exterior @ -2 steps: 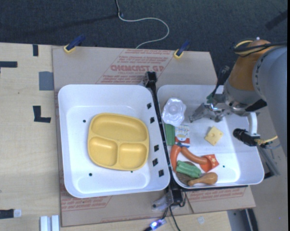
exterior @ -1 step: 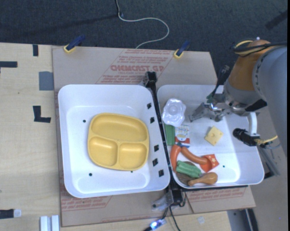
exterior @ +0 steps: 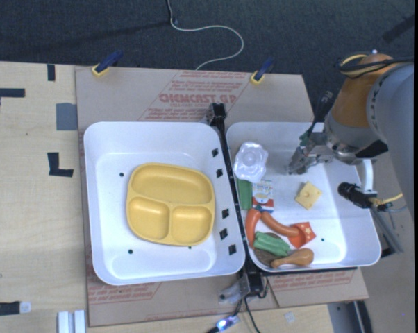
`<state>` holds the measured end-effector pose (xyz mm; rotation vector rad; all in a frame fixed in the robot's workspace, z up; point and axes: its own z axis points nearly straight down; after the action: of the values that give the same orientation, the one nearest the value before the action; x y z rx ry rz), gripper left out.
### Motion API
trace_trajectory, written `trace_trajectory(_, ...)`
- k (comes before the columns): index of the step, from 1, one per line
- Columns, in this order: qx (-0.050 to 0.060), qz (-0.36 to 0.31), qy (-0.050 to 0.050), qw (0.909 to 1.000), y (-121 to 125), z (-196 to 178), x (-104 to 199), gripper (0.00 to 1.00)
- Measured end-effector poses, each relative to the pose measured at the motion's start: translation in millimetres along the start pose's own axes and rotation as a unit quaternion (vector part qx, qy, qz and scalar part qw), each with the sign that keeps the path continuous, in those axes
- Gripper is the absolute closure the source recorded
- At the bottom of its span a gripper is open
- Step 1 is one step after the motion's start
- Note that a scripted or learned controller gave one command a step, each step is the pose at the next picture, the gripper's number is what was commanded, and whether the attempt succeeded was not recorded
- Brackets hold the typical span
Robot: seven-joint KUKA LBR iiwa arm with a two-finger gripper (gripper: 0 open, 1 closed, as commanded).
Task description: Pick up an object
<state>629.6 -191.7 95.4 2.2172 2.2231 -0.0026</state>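
Bench: light wood-grain top with black tape marks on the left side. A brown cardboard sheet with red print lies under both bins, held at its far edge by two blue-and-yellow clamps. Beyond the bench, dark carpet; a thin white cable loops across it.

Left bin: holds a yellow divided plate, three compartments, lying flat near the centre.

Right bin: objects crowd the left and near side — a crumpled clear plastic cup at the far left, a small printed packet just below it, a green piece along the bin wall, an orange carrot-like toy, a green pepper-like toy and a brown drumstick-like toy at the near edge. A pale yellow cheese-like block sits apart, toward the middle.

Arm enters from the right; hand is low over the right bin's far half, beside the cup and above the cheese block. Nothing visible between the fingers; whether they are spread or pressed together — cannot tell.
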Motion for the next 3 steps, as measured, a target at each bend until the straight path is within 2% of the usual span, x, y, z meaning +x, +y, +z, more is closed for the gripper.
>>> trace_trajectory(2,-0.002,0.000,0.001,1.0000,2.6,-112.8,19.5,1.00)
trace_trajectory(3,-0.001,0.000,0.001,1.0000,3.3,-130.3,20.2,1.00)
